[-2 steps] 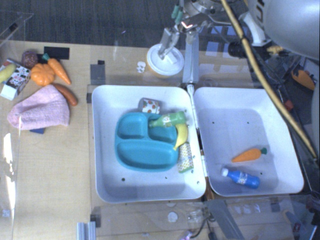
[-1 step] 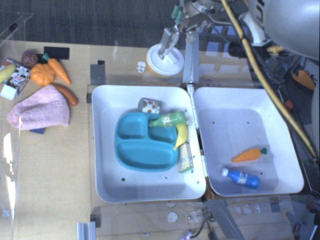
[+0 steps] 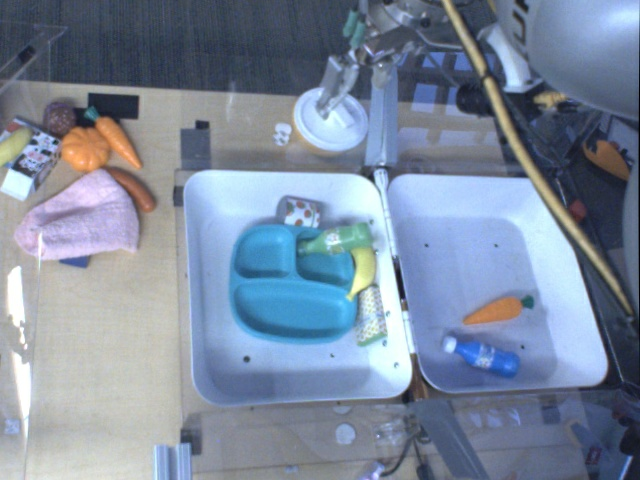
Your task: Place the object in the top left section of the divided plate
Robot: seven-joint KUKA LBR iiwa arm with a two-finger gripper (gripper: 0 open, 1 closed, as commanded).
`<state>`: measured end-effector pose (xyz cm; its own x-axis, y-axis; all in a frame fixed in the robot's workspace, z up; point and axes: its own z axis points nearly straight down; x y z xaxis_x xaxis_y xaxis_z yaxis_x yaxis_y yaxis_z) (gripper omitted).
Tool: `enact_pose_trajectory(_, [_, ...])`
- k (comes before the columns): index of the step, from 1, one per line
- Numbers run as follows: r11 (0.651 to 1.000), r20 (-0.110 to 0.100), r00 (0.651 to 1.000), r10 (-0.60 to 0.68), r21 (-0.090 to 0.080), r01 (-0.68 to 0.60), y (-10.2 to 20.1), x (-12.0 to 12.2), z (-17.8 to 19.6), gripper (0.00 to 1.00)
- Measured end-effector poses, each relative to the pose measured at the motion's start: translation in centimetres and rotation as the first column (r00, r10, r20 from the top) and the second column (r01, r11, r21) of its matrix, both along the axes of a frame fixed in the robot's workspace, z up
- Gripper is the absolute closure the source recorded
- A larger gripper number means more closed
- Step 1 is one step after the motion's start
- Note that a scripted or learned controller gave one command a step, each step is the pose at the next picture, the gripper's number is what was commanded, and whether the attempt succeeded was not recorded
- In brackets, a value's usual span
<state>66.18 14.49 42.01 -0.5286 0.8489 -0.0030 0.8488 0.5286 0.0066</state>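
- Gripper [image 3: 345, 68]: raised behind the bins over a white lid-like disc [image 3: 331, 121]; whether the claw is released or clenched cannot be told.
- Divided plate [image 3: 290, 286]: blue, in the left bin [image 3: 205, 298]; its top left section lies bare.
- Candidate objects: green bottle [image 3: 336, 239] and banana [image 3: 362, 270] across the plate's right edge; toy carrot [image 3: 495, 310] and blue bottle [image 3: 483, 357] in the right bin [image 3: 560, 268].
- Judgement: placement not done.
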Motion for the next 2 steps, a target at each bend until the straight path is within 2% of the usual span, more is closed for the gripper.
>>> enact_pose_trajectory(2, [1.000,0.000,1.000,0.000,0.000,0.000,0.00,0.00,0.00,0.00])
